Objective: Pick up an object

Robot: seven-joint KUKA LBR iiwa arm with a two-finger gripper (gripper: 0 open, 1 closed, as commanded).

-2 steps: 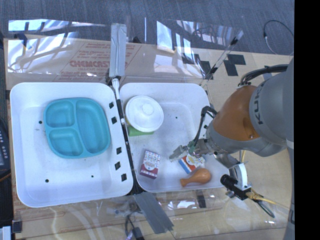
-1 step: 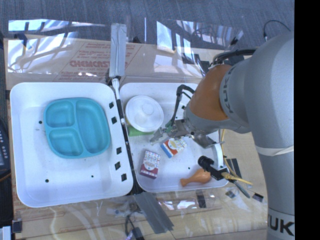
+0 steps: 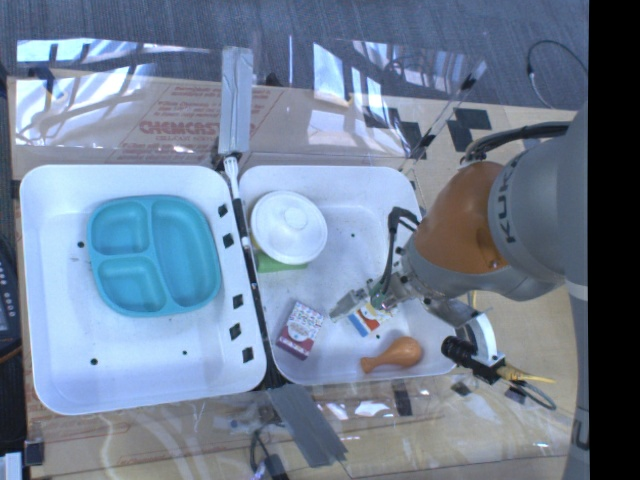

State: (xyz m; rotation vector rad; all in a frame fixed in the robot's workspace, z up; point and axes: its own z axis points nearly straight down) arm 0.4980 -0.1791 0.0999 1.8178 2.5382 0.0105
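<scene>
The gripper [image 3: 372, 298] is seen low in the right bin [image 3: 345, 193], over a small colourful packet [image 3: 368, 318]; finger state cannot be told. Judged light, thin, slippery; best pinched across its edges.

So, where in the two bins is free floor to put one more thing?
Left bin: bare floor below the blue tray. Right bin: bare between the white bowl and gripper. Its lower part is crowded: carton, drumstick.
</scene>
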